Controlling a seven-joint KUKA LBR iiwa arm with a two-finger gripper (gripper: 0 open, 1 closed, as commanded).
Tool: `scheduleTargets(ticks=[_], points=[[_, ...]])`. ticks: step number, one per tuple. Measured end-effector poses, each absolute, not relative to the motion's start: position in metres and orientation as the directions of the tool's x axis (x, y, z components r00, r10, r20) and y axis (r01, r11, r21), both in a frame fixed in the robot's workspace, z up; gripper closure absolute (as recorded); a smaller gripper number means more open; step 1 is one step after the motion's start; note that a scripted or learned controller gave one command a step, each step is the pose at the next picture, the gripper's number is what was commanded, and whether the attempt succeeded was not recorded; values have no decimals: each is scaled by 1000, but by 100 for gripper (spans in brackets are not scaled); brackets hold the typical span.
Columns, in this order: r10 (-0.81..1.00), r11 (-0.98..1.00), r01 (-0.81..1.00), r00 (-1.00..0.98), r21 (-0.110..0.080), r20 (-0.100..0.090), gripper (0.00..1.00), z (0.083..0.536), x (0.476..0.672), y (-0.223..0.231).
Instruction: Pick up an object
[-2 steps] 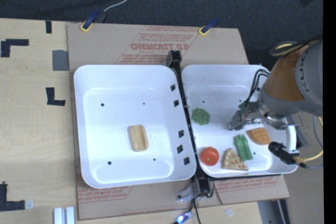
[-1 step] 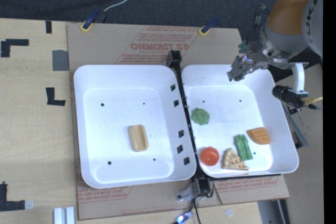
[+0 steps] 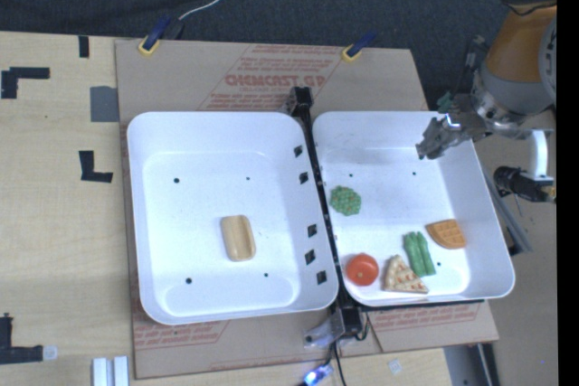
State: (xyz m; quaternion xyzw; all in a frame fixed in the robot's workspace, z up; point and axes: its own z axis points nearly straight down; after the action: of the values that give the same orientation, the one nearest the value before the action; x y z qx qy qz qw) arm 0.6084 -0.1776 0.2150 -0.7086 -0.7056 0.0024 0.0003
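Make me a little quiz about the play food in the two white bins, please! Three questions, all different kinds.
1. True or false: the bread roll lies in the left bin.
2. How many pieces of food lie in the right bin?
3. Which piece lies closest to the tomato? A) the broccoli B) the pizza slice C) the orange waffle

Key
1. True. The roll is the one piece there.
2. Five: broccoli, tomato, pizza slice, green beans and orange waffle.
3. B. The pizza slice lies right beside the tomato, near the front edge. The pincer hangs above the bin's far right corner, away from them all.
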Motion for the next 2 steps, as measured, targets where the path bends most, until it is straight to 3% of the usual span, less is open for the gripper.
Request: scheduleTargets(ticks=[1,2], points=[[1000,-5,1000,5,-8,0,100,159,557,-227],[1000,-2,1000,2,-5,0,100,165,503,-224]])
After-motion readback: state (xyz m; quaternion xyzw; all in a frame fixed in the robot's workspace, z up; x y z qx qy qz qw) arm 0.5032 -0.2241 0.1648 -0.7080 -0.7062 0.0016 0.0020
